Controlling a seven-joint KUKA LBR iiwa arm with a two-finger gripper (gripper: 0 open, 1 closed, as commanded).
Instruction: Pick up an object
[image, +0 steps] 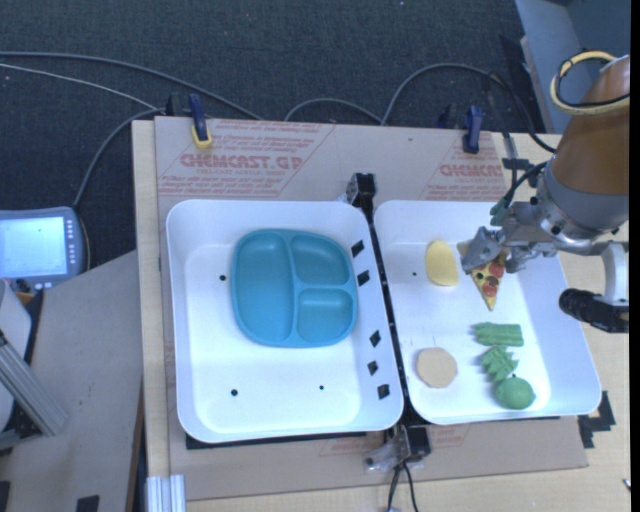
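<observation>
Hovering over the far part of the right bin (560, 300), the gripper (487, 262) sits right on top of a little pizza slice toy (489, 287), the pointy red-and-yellow wedge sticking out below it toward the near side. Honestly I can't tell whether the jaws are open or closed, or whether they've really got the slice; the metal bits are bunched up over its far end and hide the contact. So my read: the pick is somewhere mid-attempt, arm in position over the target, but nothing I'd call a confirmed grab or lift yet.

Rest of the right bin is play food. A smooth, rounded yellow piece (442, 263) lies just left of the gripper, looks like hard plastic. Nearer, there's a flat tan disc (436, 367), cookie-ish and matte. Right of that, a ridged green strip (498, 334), then a lumpy green piece with a round head (508, 380) like broccoli.

The left bin (200, 330) carries a glossy teal divided plate (295, 287) with three compartments, rounded corners. Both bins are shallow white plastic on a bench (150, 300) covered with printed cardboard, blue clamps at the far edge.
</observation>
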